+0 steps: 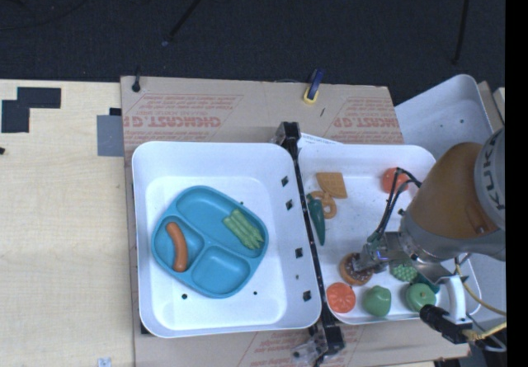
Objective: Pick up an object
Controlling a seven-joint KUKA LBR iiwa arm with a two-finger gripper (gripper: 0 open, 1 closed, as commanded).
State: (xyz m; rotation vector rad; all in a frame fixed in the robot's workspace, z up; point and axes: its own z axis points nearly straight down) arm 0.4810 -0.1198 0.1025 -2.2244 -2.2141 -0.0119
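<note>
The arm reaches into the right bin [412, 155] from the right, and my gripper [364, 261] is low near the bin's front. It hangs right over a small brown round toy [355, 275], partly covering it. Contact between the two cannot be made out. Close by lie an orange-red round fruit [340, 298], a green apple [378, 301], a green round piece [419, 295] and a green knobbly piece [403, 271].
Farther back in the right bin lie a tan cracker [332, 184], a pretzel [324, 207], a dark green pepper [317, 223] and a red tomato [393, 180]. The left bin [157, 161] holds a blue divided plate [216, 270] with a sausage [176, 245] and green beans [244, 228].
</note>
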